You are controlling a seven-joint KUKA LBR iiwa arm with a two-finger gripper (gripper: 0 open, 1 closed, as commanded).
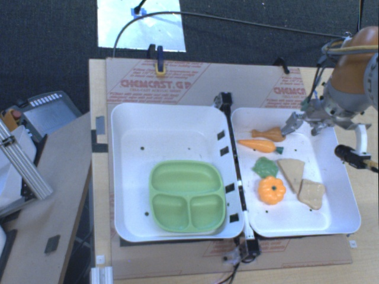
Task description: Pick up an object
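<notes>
Toy carrot (258,145) lies in the right bin (340,209), near our pincer (299,122). We cannot tell if it is apart or together. We should drop straight down and squeeze across the middle.

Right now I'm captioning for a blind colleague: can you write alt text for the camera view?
A grey-and-orange robot arm's gripper hovers at the right bin, by a brown toy food piece above a carrot, broccoli, pumpkin and two bread slices. The left bin holds a green divided plate.
</notes>
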